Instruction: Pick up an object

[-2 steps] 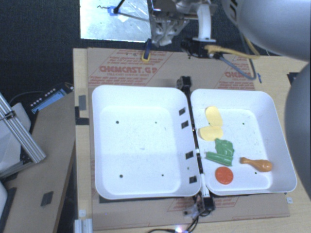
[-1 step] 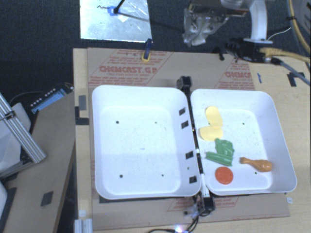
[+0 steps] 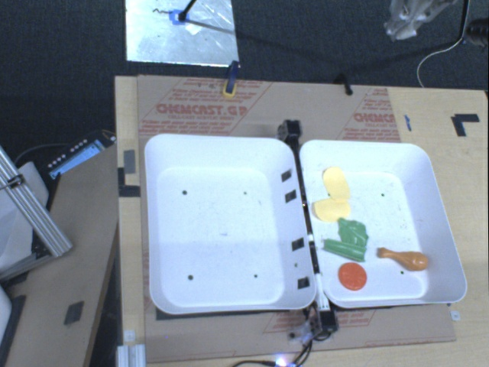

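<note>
Gripper (image 3: pixel 409 14) high above bench, green toy (image 3: pixel 348 238) in right bin (image 3: pixel 439 197), well apart

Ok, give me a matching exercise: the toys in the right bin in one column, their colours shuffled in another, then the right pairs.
Things:
1. round flat disc
2. drumstick-shaped toy
3. leafy toy
4. pale pieces nearest the divider

Colours:
A. green
B. yellow
C. red-orange
D. brown-orange

Pairs: 1-C, 2-D, 3-A, 4-B. All four lie in the right bin.

Pale grey hand (image 3: pixel 407 17), blurred, translucent-looking
</note>
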Controlling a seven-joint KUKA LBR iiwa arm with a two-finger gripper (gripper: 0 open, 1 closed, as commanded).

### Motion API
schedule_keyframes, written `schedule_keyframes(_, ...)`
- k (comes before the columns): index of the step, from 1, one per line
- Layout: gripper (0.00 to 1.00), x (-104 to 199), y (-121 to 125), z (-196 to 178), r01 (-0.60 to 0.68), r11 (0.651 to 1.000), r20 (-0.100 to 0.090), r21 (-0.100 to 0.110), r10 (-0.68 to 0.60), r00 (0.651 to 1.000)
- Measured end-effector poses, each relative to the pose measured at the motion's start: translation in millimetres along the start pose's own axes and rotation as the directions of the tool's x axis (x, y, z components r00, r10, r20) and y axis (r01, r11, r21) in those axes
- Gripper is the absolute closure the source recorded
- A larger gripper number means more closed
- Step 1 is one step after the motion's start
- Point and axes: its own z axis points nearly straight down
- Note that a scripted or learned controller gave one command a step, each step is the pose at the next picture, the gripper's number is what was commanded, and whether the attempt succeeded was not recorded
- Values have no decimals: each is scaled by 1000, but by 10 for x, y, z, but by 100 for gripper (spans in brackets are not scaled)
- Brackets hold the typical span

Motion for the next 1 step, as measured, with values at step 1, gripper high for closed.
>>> schedule_keyframes(1, 100, -731, 16, -11, 8, 1000, -2, 0, -8, 1000)
